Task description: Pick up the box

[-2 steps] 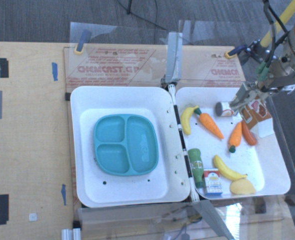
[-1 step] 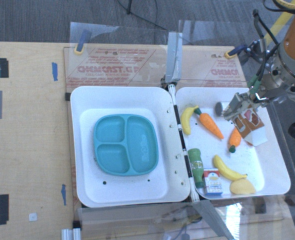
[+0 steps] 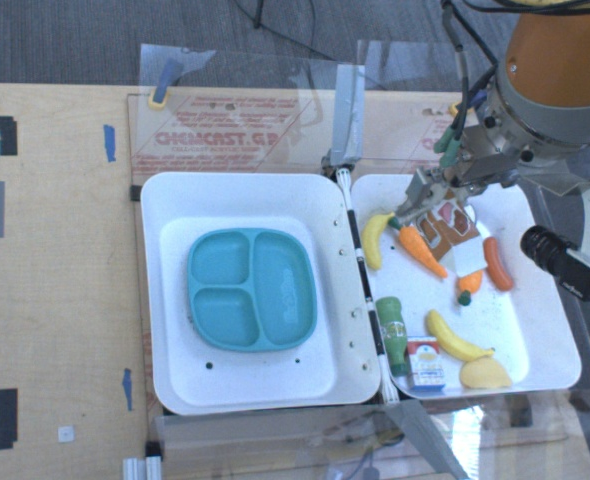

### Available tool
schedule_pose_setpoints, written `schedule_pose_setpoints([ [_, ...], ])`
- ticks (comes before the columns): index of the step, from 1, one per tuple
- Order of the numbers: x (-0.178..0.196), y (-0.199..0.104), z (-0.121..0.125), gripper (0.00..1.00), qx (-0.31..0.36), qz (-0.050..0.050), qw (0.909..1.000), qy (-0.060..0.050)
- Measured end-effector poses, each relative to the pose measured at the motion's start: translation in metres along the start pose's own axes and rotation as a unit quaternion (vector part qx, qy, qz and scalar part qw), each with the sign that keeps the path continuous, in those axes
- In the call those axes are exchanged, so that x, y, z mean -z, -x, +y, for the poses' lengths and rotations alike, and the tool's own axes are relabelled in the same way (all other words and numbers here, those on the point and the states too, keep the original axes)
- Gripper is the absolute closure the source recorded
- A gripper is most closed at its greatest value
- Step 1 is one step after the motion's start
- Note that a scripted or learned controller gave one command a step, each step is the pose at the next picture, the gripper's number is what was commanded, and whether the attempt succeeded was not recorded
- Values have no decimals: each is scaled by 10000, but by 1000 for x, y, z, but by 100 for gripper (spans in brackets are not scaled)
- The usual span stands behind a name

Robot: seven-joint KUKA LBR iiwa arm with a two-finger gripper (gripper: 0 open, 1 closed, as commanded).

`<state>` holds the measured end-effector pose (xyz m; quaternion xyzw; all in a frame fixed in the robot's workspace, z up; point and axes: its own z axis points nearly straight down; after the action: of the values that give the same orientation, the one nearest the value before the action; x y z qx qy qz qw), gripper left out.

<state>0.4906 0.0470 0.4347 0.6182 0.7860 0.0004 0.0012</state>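
A pale wooden table (image 3: pixel 55 298) carries two white bins; the left bin (image 3: pixel 165 218) holds a blue divided plate (image 3: pixel 252 289). In the right bin (image 3: pixel 550 353), the box (image 3: pixel 426 362) is seen at the lower edge, beside a green bottle (image 3: pixel 392 333) and a banana (image 3: pixel 455 338). The gripper (image 3: pixel 437 200) hangs at the bin's upper part above a carrot (image 3: pixel 421 251); whether it is open cannot be told.

arm (image 3: pixel 560 48): cut off top and right | box (image 3: pixel 449 226): partly hidden under end effector (image 3: pixel 437 190)
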Motion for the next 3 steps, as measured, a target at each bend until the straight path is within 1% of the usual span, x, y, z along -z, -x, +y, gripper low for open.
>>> schedule_pose_setpoints([
  [1, -165, 16, -16, 100, 564, 10, 9984, -14],
  [2, -77, 77, -29, 100, 338, 2, 9994, -7],
  [3, -105, 24, -17, 100, -194, 9, 9998, -25],
])
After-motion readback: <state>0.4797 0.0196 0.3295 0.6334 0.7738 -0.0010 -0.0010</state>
